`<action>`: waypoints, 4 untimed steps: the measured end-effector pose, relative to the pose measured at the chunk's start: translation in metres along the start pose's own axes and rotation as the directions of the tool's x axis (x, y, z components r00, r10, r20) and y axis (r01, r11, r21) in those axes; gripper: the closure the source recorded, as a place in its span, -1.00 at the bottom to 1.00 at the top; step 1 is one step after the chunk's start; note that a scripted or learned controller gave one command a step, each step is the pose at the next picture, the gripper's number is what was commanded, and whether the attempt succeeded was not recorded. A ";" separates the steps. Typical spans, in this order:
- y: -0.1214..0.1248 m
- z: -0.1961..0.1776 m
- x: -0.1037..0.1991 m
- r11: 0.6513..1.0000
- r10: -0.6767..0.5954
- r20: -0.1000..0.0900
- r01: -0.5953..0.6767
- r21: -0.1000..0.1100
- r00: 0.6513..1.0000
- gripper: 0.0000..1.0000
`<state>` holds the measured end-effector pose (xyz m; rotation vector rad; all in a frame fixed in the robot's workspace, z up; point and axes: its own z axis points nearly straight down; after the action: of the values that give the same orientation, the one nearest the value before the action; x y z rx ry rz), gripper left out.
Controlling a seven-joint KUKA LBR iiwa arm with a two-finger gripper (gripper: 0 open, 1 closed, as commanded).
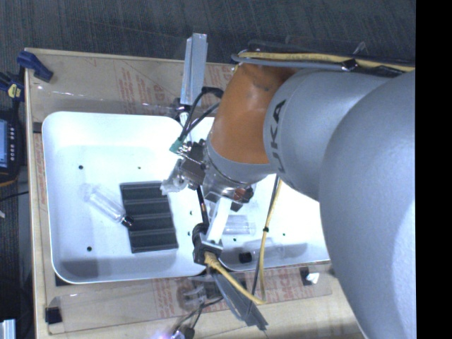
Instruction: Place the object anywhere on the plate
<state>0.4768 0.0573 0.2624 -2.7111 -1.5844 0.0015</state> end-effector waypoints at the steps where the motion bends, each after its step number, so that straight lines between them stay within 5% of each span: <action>1: -0.001 -0.009 0.001 1.000 -0.008 0.000 0.008 0.004 1.000 1.00; 2: -0.024 0.039 0.096 1.000 0.012 0.004 -0.012 0.003 1.000 1.00; 4: 0.090 0.109 0.112 0.994 0.108 0.003 -0.108 0.003 0.994 1.00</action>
<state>0.6103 0.1111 0.1535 -2.7920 -1.4343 0.0080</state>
